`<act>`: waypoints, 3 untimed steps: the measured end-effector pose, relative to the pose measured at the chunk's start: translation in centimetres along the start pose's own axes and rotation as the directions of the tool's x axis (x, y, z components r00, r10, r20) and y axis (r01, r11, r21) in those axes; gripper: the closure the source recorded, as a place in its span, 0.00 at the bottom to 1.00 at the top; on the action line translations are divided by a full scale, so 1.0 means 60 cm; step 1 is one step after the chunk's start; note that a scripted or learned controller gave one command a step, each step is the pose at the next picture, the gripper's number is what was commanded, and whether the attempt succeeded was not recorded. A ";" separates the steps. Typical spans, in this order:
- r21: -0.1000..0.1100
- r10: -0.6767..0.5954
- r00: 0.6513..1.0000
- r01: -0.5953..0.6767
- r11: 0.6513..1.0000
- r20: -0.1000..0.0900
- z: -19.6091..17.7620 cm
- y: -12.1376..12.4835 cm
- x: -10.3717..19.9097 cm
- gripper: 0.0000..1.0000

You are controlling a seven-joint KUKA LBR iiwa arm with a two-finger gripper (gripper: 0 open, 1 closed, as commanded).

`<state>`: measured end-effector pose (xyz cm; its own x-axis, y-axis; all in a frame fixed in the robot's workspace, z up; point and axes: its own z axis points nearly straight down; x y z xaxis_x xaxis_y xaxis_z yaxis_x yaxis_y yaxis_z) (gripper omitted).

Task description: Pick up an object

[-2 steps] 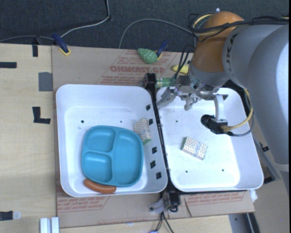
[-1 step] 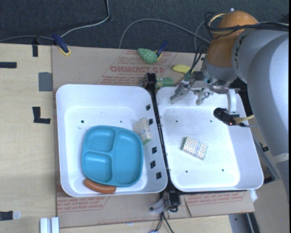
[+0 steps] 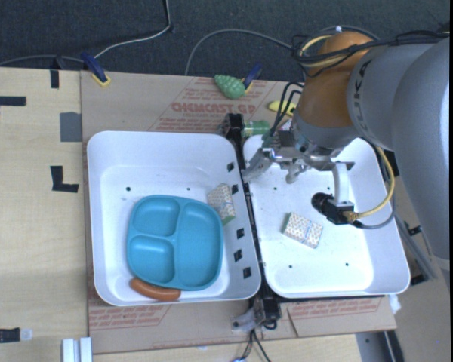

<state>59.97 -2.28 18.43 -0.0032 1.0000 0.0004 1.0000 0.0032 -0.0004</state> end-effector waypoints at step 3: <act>-0.005 0.004 1.000 -0.004 1.000 0.003 0.147 -0.087 -0.137 1.00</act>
<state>54.77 -10.52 9.63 0.0005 1.0000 -0.0023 1.0000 -0.0005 0.0043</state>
